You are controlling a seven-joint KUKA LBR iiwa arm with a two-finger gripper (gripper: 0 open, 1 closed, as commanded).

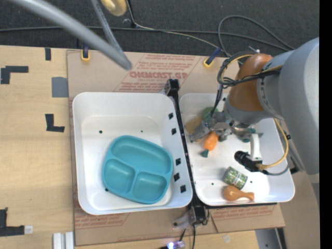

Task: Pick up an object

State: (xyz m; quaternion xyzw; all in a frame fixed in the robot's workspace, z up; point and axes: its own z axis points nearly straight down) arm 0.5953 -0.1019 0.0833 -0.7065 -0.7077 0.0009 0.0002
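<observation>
fingers of the gripper [206,135] are spreading open low in the right bin [275,193], gripping nothing; the orange carrot [210,141] is lying just beside their tips, toward the near side, its long axis slanting, and the green can [235,177] is resting nearer.

Cardboard sheet [155,69] under the bins: red print, large line reads roughly "CHEMCAST GP", upside-down orientation uncertain. Smaller red lines above and below it are too blurred to read. Can [235,177] in right bin: label present, illegible.
</observation>
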